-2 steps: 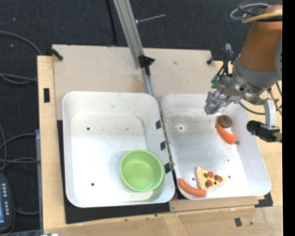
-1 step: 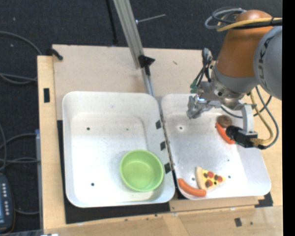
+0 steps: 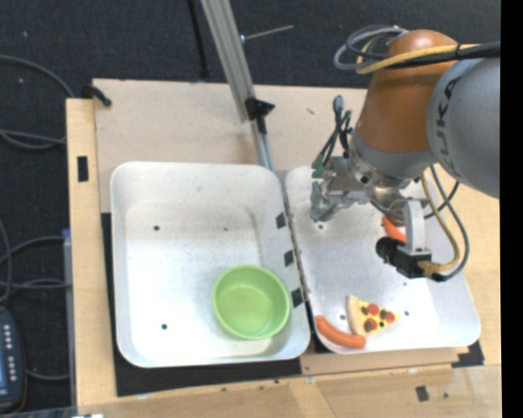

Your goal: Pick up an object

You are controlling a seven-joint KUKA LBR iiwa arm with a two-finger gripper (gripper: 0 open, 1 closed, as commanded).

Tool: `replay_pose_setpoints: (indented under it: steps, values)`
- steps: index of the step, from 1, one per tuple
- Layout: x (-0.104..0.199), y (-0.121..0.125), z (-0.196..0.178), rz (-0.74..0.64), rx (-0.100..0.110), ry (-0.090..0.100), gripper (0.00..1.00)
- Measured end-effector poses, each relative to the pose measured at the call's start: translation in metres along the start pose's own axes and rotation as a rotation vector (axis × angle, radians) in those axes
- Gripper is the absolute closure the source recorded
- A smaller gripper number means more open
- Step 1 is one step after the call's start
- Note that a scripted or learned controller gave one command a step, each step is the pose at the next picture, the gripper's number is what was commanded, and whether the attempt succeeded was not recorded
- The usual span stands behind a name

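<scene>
Arm comes in from the right, orange band and wrist sitting over the upper part of the right bin point(image 3: 436, 307). Gripper point(image 3: 321, 209) hangs near that bin's upper-left corner, just beside the divider between the 2 bins, with bare bin floor under the tips — nothing visible between them. Can't tell whether the jaws are released or clenched; the tips are too small and blurred against the wrist hardware. Candidate objects in the right bin: a pizza slice point(image 3: 368, 315) with red toppings near the front edge, and an orange hot dog point(image 3: 338, 333) just beside it on its left-front side, lying along the front rim, looks to be touching or nearly touching the slice. Both sit well apart from the gripper, toward the front of the bin while the gripper is toward the back. A small orange-red object point(image 3: 394, 230) peeks out from under the wrist by the black cable connector, mostly hidden — can't identify it. Left bin point(image 3: 157, 190) has 1 item: a green bowl point(image 3: 251, 300), upright, at the front-right corner close to the divider, also well apart from the gripper. A grey aluminium rail point(image 3: 231, 55) slants down from the top to the bench behind the bins.
</scene>
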State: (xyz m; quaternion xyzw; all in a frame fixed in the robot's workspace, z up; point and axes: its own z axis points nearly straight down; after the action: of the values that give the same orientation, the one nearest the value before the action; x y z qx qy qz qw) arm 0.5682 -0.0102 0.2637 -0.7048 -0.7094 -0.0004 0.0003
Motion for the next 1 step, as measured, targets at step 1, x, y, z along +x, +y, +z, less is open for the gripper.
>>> replay_pose_setpoints:
  steps: [1]
  values:
    - [0.0439,-0.0091,0.0128,0.001,0.0,-0.001,1.0]
